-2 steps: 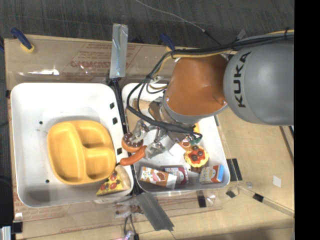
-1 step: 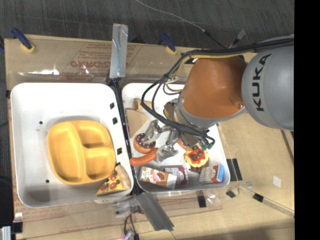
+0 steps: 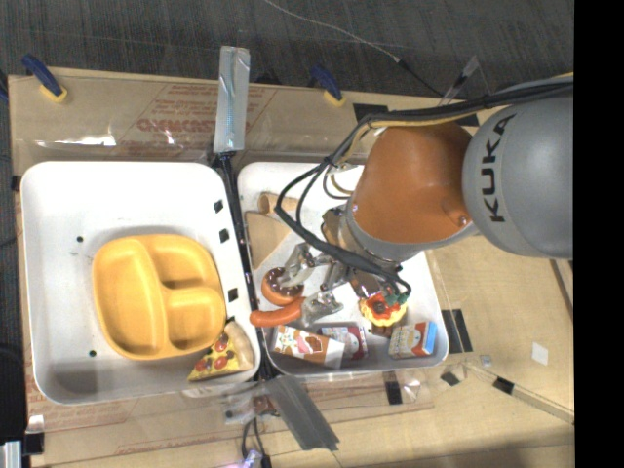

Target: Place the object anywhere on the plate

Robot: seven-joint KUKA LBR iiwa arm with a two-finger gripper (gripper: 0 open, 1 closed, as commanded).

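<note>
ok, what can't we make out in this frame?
- Pincer: open or shut unclear; the arm overhangs it in the camera view.
- Back of the right bin: hidden under the arm.
- Cartons at the bin's front: print too small to read.
- Pizza slice beside the yellow plate: toppings blurred.

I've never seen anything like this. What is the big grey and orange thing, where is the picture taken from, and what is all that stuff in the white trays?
One camera looks down at a slant on a bench. The grey and orange machine is a robot arm reaching in from the right; its end effector hangs over the right bin, among toy foods: a donut, a hot dog and small packets. I can't tell whether it holds anything. The left bin holds a yellow divided plate and a pizza slice beside it.
</note>
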